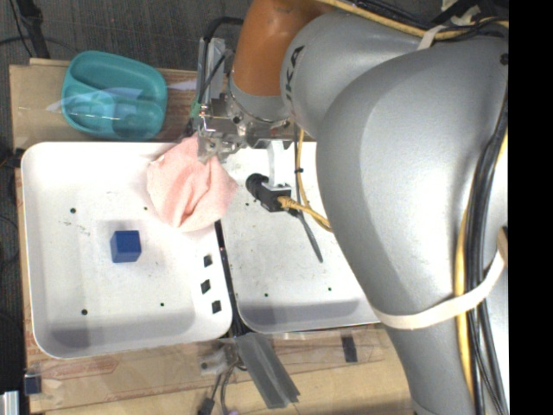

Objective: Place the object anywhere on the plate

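A pink plate [188, 193] lies at the back right of the left bin [52, 232], its right edge over the divider between the two bins. A small blue cube [126, 245] rests on the left bin's floor, to the front left of the plate and apart from it. My gripper [211, 142] hangs at the plate's back edge, directly above its rim and very close to it. The wrist and the pink rim hide the tips.
A teal bowl [114, 93] stands on the bench behind the left bin. The grey arm covers most of the right bin [285, 301] and the view's right side. Open bin floor lies around the cube.
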Tool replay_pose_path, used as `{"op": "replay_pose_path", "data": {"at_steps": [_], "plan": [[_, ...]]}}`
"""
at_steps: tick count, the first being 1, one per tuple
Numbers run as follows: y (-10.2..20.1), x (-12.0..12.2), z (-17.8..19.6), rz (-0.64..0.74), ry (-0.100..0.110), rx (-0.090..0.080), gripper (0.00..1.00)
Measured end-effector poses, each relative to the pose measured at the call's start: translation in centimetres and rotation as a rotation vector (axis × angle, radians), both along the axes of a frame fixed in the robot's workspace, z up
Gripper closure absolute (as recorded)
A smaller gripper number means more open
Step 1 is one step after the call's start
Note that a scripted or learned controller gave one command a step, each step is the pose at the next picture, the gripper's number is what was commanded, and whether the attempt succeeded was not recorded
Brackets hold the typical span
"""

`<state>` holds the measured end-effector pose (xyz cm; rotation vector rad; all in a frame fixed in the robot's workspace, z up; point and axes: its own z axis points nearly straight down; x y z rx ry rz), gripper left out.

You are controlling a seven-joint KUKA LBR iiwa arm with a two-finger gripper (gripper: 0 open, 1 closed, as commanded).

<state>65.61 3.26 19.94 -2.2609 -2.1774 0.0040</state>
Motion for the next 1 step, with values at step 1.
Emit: {"op": "replay_pose_path", "data": {"at_steps": [1], "plan": [[-7.55,0.01,-0.74,0.002,0.001,0.001,1.00]]}}
